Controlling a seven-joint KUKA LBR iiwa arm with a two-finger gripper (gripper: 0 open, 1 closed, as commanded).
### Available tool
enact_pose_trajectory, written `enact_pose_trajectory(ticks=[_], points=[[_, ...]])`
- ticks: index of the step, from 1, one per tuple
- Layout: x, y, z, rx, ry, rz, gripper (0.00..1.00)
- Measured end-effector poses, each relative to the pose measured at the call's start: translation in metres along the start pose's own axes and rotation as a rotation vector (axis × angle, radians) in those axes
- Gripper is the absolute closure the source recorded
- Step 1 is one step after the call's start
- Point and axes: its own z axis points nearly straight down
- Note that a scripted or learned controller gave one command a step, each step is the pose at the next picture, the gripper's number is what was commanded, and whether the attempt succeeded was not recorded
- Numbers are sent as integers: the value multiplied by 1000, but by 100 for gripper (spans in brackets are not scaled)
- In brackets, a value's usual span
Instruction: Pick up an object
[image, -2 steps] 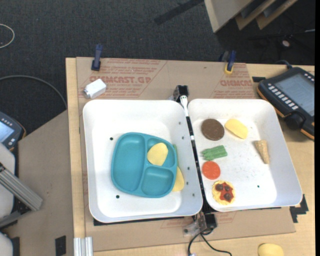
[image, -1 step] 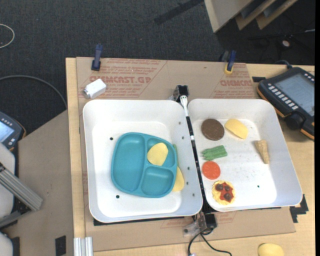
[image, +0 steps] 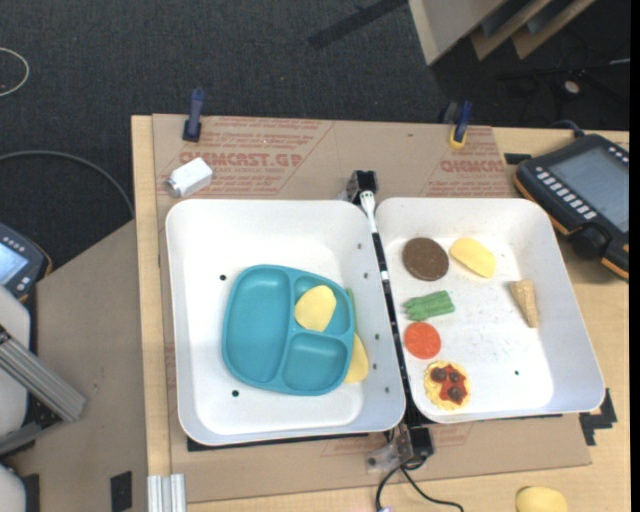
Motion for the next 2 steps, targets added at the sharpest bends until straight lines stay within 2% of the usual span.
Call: enact_pose_trajectory(ticks=[1,2], points=[[40,-2,165,35,13,-1,100],[54,39,4,-3,1,-3,100]])
